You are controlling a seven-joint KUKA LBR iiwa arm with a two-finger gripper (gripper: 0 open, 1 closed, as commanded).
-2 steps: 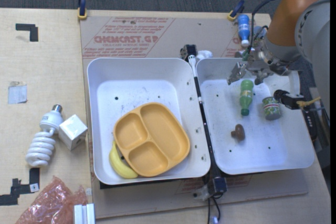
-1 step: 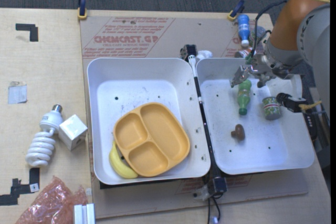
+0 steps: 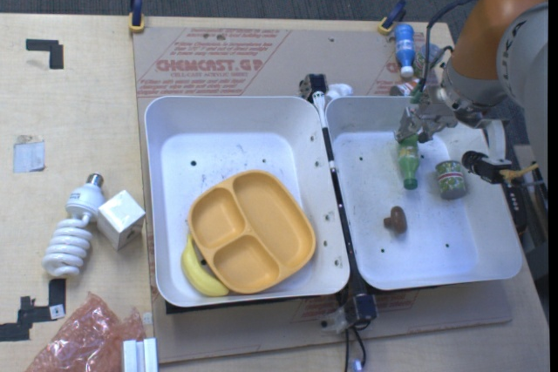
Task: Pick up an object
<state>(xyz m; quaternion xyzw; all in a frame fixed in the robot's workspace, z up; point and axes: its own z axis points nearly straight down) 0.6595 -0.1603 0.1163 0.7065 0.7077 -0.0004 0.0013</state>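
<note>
My arm reaches in from the right, grey with an orange band, and my gripper (image 3: 417, 125) hangs over the far edge of the right bin (image 3: 488, 261). Directly below it lies a small green bottle (image 3: 408, 165), its top end right at my gripper and its body pointing toward the near edge. Whether I am touching it, and whether my gripper is released or clenched, I cannot tell from here.

Just beside the bottle, toward the bin's right edge, sits a small green patterned cup (image 3: 451, 179). Nearer the middle of the same bin lies a little brown lump (image 3: 396, 220), apart from both.

The left bin (image 3: 166, 179) holds a yellow tray (image 3: 253, 231) with 3 compartments, set toward its near edge. A banana (image 3: 197, 273) pokes out from under the tray's near left corner.

Behind the right bin, on the board, stands a blue and white bottle (image 3: 404, 48). On the bench left of the bins lie a spiral light bulb (image 3: 70, 231), a white cube (image 3: 120, 217) touching it, and a red mesh bag (image 3: 87, 340) at the near edge.
</note>
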